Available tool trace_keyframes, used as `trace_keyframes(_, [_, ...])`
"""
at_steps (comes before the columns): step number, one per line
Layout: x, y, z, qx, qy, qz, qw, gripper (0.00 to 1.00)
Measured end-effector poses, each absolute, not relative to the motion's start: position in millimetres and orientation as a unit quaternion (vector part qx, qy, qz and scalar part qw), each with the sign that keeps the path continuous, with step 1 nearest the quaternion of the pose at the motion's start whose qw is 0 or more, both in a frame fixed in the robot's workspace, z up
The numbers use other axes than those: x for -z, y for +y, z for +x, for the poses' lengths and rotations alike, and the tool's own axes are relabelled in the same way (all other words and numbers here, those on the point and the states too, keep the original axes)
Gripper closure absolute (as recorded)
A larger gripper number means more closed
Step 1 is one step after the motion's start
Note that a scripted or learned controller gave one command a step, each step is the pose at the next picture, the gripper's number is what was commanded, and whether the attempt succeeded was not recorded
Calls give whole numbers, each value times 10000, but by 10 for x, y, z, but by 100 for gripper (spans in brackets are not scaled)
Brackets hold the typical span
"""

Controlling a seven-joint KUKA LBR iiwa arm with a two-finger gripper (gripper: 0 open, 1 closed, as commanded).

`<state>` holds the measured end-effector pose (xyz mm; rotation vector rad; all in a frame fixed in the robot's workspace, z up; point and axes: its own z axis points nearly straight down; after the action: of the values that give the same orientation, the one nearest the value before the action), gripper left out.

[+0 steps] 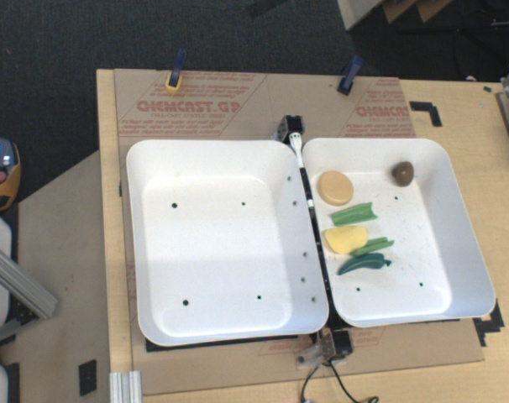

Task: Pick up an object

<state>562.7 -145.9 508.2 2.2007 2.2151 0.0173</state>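
Observation:
The right bin [456,217] holds several small objects near its left side. A round tan disc [335,187] lies at the top. Below it rests a light green pepper-like piece [353,215]. A yellow lump [344,240] sits under that, with a small green piece [378,243] at its right. A dark green pod [364,263] lies lowest. A small brown ball [402,172] sits apart near the bin's far right corner.
The left bin [212,242] stands beside the right one, joined along a black clip strip [309,217]. Both rest on a cardboard sheet [238,99] clamped at the far edge by a blue-yellow clamp [176,72] and a blue clamp [350,75].

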Motion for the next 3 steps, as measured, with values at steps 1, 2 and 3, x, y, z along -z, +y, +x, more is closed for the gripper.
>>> trace_keyframes(1, [-5374,-939,5736,-20,7086,7056,32,100])
trace_keyframes(2, [-5352,-359,5813,-13,7094,7048,9,100])
trace_keyframes(3, [-5313,358,5822,-3,7099,7043,-9,100])
